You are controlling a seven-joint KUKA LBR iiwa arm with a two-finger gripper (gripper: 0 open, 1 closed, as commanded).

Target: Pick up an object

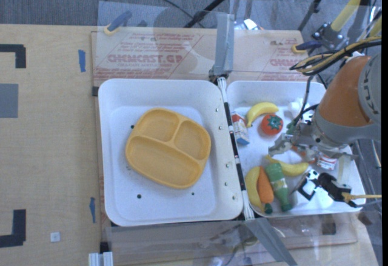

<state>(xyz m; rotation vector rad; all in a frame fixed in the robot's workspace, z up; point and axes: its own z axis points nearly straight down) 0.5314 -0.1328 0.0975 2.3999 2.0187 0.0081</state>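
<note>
Yellow, red, orange and green toy food is crowded in the right bin [354, 207]: a banana [260, 111] and tomato [271, 125] toward the far side, a second banana [293, 168], a carrot [265, 186] and a green bottle [279, 185] nearer the front rim. The end effector [301, 145] is seen low among them; its state cannot be told, and nothing is visibly held. A slip or double pick is judged likely, because items touch. Little open room is left by the bin walls. The left bin [115, 156] carries 1 yellow divided tray [168, 147] on the worktop [45, 137].
</note>
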